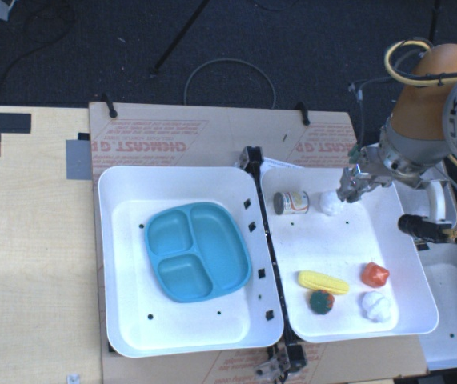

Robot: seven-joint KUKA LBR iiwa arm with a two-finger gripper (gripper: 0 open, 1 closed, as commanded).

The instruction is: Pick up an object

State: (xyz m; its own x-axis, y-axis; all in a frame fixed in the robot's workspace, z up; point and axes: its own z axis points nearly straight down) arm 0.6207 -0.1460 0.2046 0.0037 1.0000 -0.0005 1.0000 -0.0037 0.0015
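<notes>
My claw (351,189) hangs over the upper part of the right shallow white bin (408,246); I cannot tell its finger state. The nearest target, a small white rounded object (329,204), lies just left of and below the claw, beside a small tipped can (291,202).

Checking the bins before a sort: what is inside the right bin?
The right bin holds a small can lying on its side, a white lump, a yellow corn cob, a green ball, a red piece and a white garlic-like piece. The gripper covers whatever lies beneath it.
</notes>
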